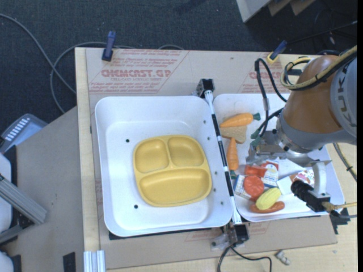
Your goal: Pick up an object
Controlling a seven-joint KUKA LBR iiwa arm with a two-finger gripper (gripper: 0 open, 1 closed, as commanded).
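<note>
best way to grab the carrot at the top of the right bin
Grip the carrot across its thick orange middle, coming straight down from above. It lies flat, pointing left-right, so the fingers should close across its narrow width, probably avoiding the bread slice just below it.

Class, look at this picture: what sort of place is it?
Probably a robotics lab bench: a robot arm over two white bins, toy food and loose cables on carpet.

Two bins sit side by side on the bench [142,67]; the left bin [113,152] holds a divided tray [172,169] near its middle; the right bin [238,103] holds a heap of toy food; one carrot [238,119] lies at the back, another carrot [232,153] along the left wall, a corn cob [268,198] at the front; the arm [315,106] hangs over the right bin from the right.
</note>
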